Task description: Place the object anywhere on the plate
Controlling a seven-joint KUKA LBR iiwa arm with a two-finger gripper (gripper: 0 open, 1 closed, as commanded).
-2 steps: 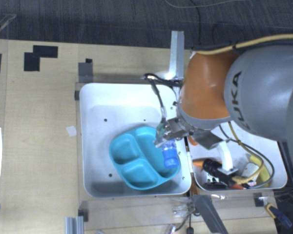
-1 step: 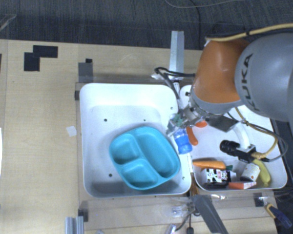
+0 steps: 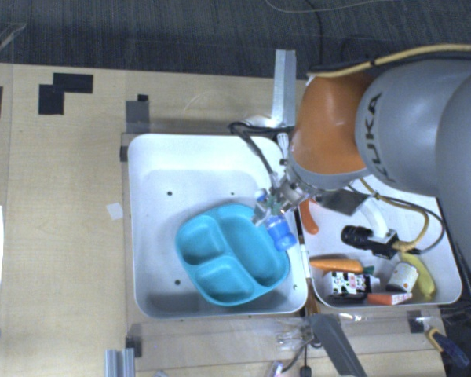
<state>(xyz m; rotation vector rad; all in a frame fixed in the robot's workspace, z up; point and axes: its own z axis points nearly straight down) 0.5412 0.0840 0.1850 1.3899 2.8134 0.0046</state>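
Blue object (image 3: 279, 232), small and of a darker blue than what it sits over, is at the right rim of the plate (image 3: 220, 246), on the edge nearest the divide between the two bins. The tool (image 3: 271, 209) is directly above the blue object and seems to touch its upper end; at this angle I cannot tell how far the tool is open, nor whether it has hold of anything.

The plate is light blue with three compartments, and it lies tilted in the lower right part of the left bin (image 3: 153, 171), its right rim close to that bin's right wall. The arm (image 3: 392, 124), grey with an orange band, reaches in from the right and hangs over the upper part of the right bin (image 3: 453, 289).

In the right bin a carrot (image 3: 337, 264) lies near the left wall, with a small black-and-white box (image 3: 347, 283) just below it. A banana (image 3: 421, 275) lies towards the right side, beside a small white cup (image 3: 401, 276). Both bins stand on the pale wooden table (image 3: 55, 210).
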